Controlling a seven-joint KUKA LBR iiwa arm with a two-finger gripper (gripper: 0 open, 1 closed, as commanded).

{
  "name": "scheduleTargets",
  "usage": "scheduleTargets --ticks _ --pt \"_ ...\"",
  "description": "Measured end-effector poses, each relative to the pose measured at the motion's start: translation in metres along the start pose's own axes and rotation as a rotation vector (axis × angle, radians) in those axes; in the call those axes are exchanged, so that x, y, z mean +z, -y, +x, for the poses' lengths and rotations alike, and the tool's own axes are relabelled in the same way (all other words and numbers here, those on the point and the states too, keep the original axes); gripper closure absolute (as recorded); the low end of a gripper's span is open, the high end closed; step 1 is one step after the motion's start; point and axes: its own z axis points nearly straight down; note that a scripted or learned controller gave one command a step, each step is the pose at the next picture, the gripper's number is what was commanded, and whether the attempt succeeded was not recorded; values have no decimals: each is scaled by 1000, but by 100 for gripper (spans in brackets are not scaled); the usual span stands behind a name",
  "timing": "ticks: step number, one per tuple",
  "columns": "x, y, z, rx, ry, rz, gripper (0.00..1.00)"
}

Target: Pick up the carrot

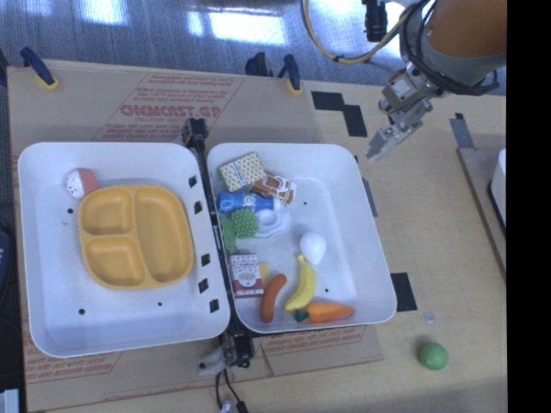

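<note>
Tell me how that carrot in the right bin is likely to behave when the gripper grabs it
The carrot looks like smooth moulded toy food, so probably rigid and light. Its tapered, rounded body may slip or roll between the fingers. It lies against the bin's near wall, beside the banana, so it may get nudged rather than gripped.

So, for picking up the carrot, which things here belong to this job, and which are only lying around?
Belong to the job:
carrot
gripper
right bin, where the carrot lies

Only lying around:
banana
sausage
egg
yellow tray
green ball on the bench
</note>
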Motion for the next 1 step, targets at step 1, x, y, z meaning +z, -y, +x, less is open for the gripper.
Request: scheduleTargets --ticks 1 --pt "-70 16 0 -254 -2 3 100"
